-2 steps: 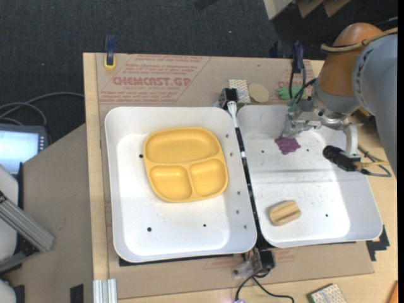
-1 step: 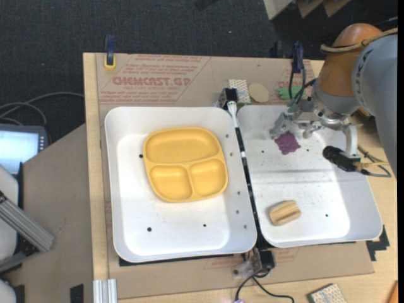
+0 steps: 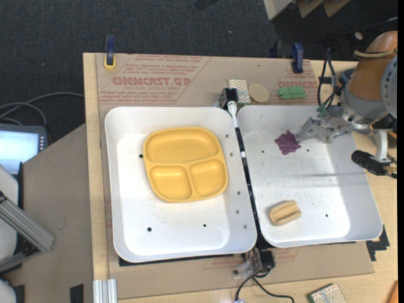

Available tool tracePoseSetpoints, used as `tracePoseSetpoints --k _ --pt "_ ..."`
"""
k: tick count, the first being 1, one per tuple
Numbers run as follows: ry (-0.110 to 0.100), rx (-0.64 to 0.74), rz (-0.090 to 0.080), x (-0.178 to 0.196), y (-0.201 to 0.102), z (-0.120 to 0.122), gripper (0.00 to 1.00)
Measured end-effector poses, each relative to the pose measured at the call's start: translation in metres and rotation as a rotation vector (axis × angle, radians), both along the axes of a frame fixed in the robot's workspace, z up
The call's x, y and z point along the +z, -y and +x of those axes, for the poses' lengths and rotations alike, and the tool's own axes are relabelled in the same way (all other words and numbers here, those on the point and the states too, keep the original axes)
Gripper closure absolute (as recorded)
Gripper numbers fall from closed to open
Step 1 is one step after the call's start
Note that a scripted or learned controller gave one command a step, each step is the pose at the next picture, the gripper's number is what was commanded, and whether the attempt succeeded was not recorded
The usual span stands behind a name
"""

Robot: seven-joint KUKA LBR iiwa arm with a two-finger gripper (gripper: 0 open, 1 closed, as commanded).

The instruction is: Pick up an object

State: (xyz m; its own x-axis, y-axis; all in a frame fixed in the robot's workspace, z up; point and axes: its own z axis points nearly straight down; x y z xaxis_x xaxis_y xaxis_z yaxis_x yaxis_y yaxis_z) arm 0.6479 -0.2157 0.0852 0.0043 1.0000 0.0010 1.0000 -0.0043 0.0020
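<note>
A small purple object lies in the right bin, toward its back left. Nearer the front of the same bin rests a tan bread-like block. My gripper hangs low over the back of the right bin, just right of the purple object and close to it. No object shows in its grasp. A yellow divided plate sits in the middle of the left bin.
Behind the bins, a green piece, a round tan disc and a small patterned tag lie on the bench. Blue clamps hold the board's back edge. The grey arm comes in from the right.
</note>
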Motion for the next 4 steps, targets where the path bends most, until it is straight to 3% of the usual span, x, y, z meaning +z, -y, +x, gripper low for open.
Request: tracePoseSetpoints --k 1,2,3,4 --pt "0.001 0.011 -0.002 0.0 -0.07 0.02 0.0" --pt "-0.006 0.003 0.0 0.0 -0.061 -0.013 0.0" --pt "0.001 0.003 -0.003 0.011 -0.061 -0.011 1.0" --pt "-0.001 0.003 -0.002 0.01 -0.061 -0.011 0.0"
